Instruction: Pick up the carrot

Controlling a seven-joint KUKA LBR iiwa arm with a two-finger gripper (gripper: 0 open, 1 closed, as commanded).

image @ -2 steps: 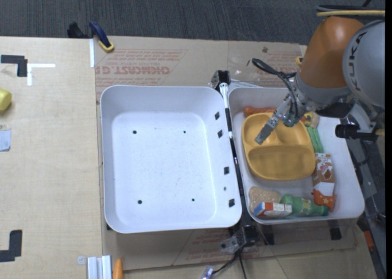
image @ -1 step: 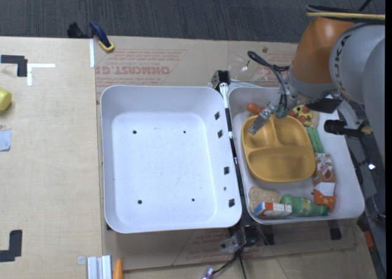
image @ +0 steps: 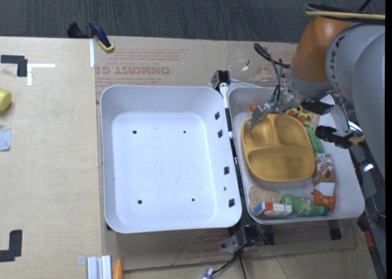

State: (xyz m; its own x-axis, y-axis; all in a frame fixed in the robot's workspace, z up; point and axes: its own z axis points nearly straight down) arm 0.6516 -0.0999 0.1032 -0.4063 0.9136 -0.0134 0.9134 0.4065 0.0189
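- The arm (image: 343, 57) comes in from the right side and bends down over the far end of the right bin (image: 352, 210).
- The gripper (image: 264, 112) is low at the far left corner of the yellow divided plate (image: 278, 149); its metal tips look close to the plate's rim.
- How wide the tool stands I cannot tell, because the tips are small and partly hidden by the wrist.
- The carrot (image: 323, 197) seems to be the small orange piece by the right wall of the right bin, near the plate's near right corner; it is well apart from the gripper.
- A green packet (image: 303, 206) and a red and white box (image: 272, 209) lie along the near wall of this bin.
- The left bin (image: 162, 161) stands just beside the right one.
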